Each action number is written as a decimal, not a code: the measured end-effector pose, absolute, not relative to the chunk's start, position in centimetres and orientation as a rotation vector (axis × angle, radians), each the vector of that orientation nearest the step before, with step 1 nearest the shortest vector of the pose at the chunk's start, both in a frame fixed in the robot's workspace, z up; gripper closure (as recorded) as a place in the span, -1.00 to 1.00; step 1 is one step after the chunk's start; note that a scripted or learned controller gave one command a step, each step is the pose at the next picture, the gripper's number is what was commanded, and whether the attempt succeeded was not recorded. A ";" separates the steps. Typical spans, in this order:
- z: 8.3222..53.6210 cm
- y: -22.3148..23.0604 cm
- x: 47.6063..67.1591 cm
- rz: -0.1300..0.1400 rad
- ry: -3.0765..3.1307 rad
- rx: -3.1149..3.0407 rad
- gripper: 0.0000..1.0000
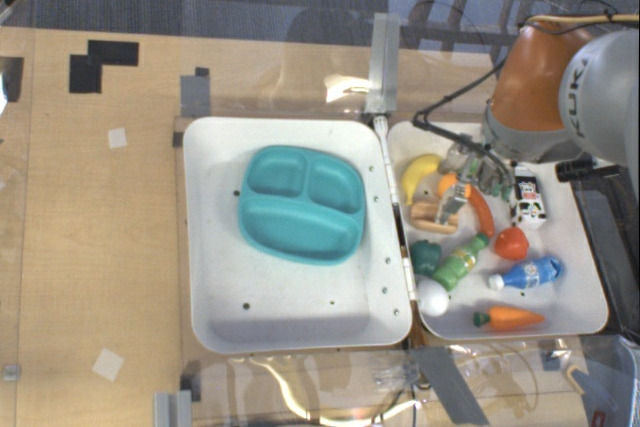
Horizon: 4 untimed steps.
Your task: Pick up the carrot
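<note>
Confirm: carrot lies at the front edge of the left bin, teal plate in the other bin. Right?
Wrong bin. The camera view shows the carrot at the front edge of the right bin, among the other toys. The teal plate is in the left bin.

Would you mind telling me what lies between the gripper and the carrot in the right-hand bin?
In the camera view, the red tomato and the blue bottle lie between the gripper and the carrot, which rests near the bin's front edge.
</note>
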<state>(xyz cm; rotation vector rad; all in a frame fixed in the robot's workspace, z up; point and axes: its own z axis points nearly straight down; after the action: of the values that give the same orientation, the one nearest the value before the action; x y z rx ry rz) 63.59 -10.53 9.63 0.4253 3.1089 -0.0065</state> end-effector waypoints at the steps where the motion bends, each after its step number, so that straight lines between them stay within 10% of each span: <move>1: 9.6 -8.8 63.0 -0.002 3.007 0.874 -1.00; 2: 9.4 -8.6 64.4 -0.008 2.902 1.256 -1.00; 3: 10.8 -8.5 64.8 -0.001 2.894 1.235 1.00; 4: 12.0 -8.3 65.0 0.002 2.893 1.219 1.00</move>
<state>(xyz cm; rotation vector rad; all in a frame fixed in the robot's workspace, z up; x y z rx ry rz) 64.99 -8.28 12.03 1.2190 2.8934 0.0016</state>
